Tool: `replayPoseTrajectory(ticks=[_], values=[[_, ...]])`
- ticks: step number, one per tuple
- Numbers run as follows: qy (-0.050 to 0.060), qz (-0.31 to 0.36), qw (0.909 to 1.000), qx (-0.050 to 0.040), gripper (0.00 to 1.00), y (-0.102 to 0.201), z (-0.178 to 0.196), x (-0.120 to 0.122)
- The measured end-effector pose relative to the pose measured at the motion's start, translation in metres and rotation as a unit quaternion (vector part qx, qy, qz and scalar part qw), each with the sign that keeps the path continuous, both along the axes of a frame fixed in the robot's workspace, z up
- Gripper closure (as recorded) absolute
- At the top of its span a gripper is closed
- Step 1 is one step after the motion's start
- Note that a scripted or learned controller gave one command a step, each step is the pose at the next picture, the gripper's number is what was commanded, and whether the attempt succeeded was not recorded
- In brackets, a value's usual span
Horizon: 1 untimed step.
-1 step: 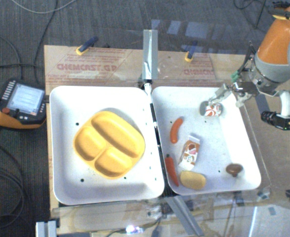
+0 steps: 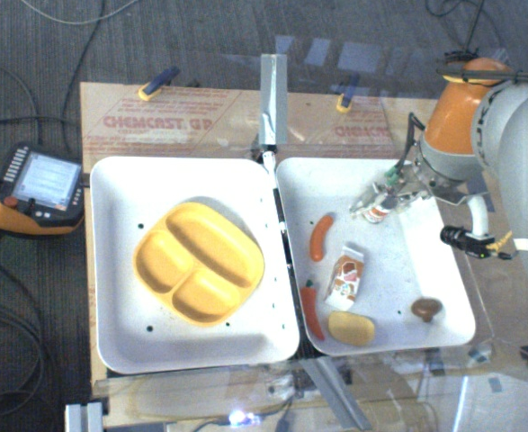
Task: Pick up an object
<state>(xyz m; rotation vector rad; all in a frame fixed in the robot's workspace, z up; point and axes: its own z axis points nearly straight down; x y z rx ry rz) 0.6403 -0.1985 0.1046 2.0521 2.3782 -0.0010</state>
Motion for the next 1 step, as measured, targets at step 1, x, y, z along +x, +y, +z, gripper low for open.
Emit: replayPoseTrajectory(ticks=[1], values=[[-0.004, -0.011, 0.9999, 0.0024, 0.0, -0.0134, -0.0133, -0.0065]])
